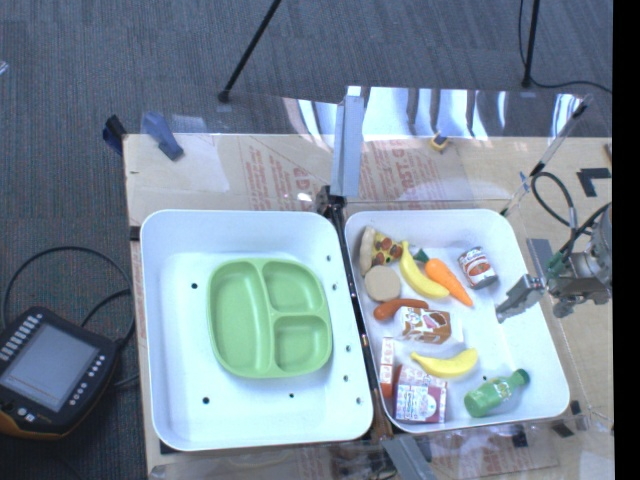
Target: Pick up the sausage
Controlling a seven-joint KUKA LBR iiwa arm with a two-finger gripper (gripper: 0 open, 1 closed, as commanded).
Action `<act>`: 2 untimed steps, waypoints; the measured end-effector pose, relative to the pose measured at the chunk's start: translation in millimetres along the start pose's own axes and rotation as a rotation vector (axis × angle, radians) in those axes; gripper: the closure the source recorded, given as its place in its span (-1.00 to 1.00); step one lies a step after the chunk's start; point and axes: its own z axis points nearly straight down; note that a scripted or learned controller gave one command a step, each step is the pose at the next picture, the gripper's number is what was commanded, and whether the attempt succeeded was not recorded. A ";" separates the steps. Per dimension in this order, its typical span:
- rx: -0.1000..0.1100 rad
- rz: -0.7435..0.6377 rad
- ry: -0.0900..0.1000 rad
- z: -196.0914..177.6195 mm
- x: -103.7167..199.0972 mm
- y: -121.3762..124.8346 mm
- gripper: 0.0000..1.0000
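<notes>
While the gripper hangs over the right rim of the right bin, its two fingers spread apart with nothing between them, the sausage lies untouched well to its left, in the middle-left part of that bin. Reddish-orange and lying at a slight slant, the sausage sits just below a round tan slice and touches the upper left corner of a small printed packet. A pizza slice rests in the bin's upper left corner, with a banana and a carrot side by side just to its right. A small can (red label, tipped on its side) lies near the carrot's upper end. Lower down, a second banana sits above a pink carton, with a narrow red box to their left and a green bottle lying on its side near the lower right corner. The left bin holds a green divided plate near its centre. A handheld controller with a screen rests on the grey carpet to the left of the bench.
</notes>
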 end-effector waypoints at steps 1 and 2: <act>0.000 0.000 0.000 0.0 0.0 0.0 -1.00; 0.000 0.000 0.000 0.0 0.0 0.0 -1.00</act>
